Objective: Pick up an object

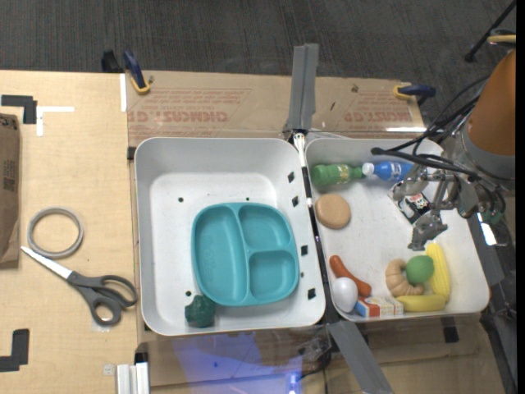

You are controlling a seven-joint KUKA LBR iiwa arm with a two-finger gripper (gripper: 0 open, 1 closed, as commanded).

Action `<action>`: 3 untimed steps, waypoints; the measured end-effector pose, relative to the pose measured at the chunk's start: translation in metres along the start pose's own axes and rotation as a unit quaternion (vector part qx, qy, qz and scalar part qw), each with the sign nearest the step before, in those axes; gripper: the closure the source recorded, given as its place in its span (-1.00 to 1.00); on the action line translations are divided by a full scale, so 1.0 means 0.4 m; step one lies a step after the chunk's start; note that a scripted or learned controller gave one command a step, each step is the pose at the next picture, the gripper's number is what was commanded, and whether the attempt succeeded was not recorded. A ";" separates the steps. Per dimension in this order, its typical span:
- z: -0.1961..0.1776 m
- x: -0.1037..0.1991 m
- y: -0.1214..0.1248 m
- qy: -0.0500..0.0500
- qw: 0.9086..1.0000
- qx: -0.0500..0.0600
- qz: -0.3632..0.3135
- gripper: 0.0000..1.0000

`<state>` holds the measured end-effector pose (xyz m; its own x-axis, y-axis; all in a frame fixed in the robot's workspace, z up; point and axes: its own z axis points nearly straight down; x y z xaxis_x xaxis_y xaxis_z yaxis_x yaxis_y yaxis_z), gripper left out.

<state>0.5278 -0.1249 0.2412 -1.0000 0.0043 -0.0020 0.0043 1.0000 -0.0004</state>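
I read this as the approach step: my hand (422, 235) hangs over the right bin (371, 235), just above the pile of toy food in its near right corner, and nothing is lifted yet. From this slanted view I cannot tell how the hand is set or whether it has anything in it.

The likeliest target is the green ball (420, 268), directly below the hand. It is small, round and smooth, wedged between the yellow corn cob (439, 268) on its right and a tan knobbly piece (396, 276) on its left, with a banana (421, 303) in front of it.

Next, I judge, the hand must drop straight down onto the green ball and close; the crowding neighbours leave little room, and a round thing may squirt out.
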 end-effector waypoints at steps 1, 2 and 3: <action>0.345 0.120 -0.021 -0.003 0.993 0.000 0.115 -1.00; 0.373 0.063 -0.223 0.000 0.996 0.000 0.092 -1.00; 0.343 0.056 -0.222 -0.004 0.996 0.001 0.089 1.00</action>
<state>0.5052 -0.2137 0.1039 -0.9832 0.1822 -0.0096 0.1823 0.9832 -0.0023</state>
